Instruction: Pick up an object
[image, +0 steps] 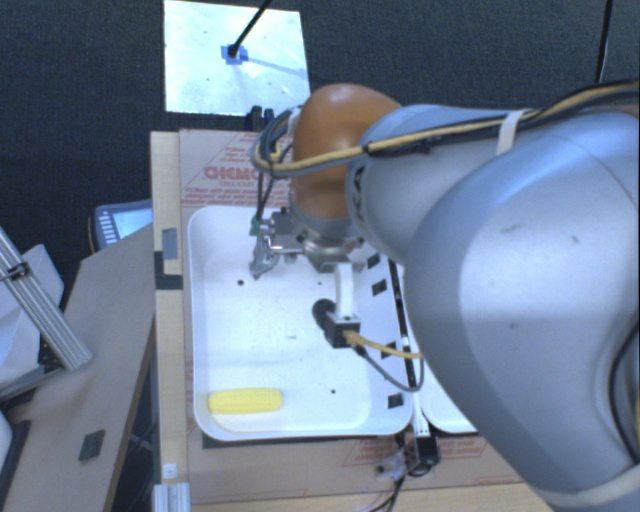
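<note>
Arm (520, 270): the grey body fills the right side of the camera view, with the orange band (335, 135) above the wrist near the top centre; yellow and black cables run along it
Counter (110, 330): a pale brown surface carrying the bins, with a sheet of printed cardboard (215, 170) under them
Left bin (215, 300): a shallow white tray, its floor speckled with a few small dark marks; the wrist hangs over its far right part
Right bin (450, 420): just a sliver of white rim shows beneath the arm
Tool (262, 262): low over the far part of the left bin, pointing toward the bin floor; whether the fingers are apart or together cannot be told, and nothing is seen between them
Yellow object (245, 401): a small oblong piece lying flat in the near left corner of the left bin, well apart from the tool, nearer the camera and slightly to its left
</note>
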